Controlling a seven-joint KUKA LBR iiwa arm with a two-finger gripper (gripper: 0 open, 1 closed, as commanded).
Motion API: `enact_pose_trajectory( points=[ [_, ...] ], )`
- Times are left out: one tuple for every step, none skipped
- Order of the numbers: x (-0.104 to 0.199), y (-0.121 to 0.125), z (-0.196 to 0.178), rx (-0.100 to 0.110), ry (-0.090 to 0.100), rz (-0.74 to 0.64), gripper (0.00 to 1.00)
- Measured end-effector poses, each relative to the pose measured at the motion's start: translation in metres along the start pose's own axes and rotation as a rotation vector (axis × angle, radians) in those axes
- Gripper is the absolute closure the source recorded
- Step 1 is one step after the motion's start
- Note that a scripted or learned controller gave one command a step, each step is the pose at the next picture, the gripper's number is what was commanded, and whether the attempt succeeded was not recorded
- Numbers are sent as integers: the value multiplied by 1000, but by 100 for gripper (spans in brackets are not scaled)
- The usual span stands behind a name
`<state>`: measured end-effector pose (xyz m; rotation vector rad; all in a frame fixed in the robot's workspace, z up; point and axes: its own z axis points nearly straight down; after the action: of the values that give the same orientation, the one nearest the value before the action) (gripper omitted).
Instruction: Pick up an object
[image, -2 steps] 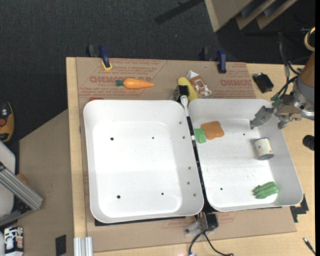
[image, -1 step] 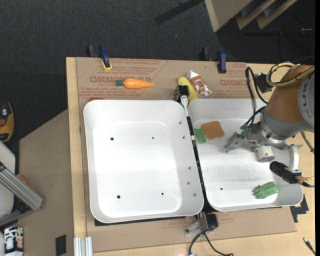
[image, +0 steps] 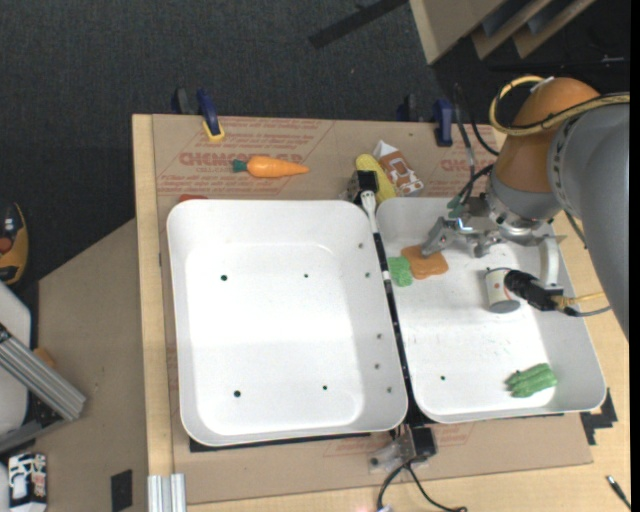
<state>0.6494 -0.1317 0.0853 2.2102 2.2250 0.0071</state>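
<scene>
your end effector (image: 452, 232) grip state can't be told; just left lies the orange piece (image: 430, 265), long axis sideways.

Two white bins are counted on the tabletop (image: 160, 300): a left bin (image: 200, 330) and a right bin (image: 480, 390). One arm (image: 590, 160) with one pincer (image: 462, 228) is seen over the right bin's far edge. Four loose things are counted inside the right bin: one orange piece (image: 430, 264) and one small green piece (image: 400, 272) by its left edge, one silver cylinder (image: 497, 288) near its middle, and one green lumpy piece (image: 530, 380) at its near right corner. On the tabletop beyond the bins, one carrot (image: 272, 168), one banana (image: 372, 172) and one brown-and-white packet (image: 400, 172) are counted. Two blue clamps (image: 210, 112) are counted on the far edge of the tabletop.
</scene>
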Motion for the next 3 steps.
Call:
enact_pose_trajectory(
  points=[
    [-3,-2,-12,1,-1,4,100],
    [41,-39,-15,13,3,5,100],
    [147,-29,-106,-3,4,-4,100]
  ],
)
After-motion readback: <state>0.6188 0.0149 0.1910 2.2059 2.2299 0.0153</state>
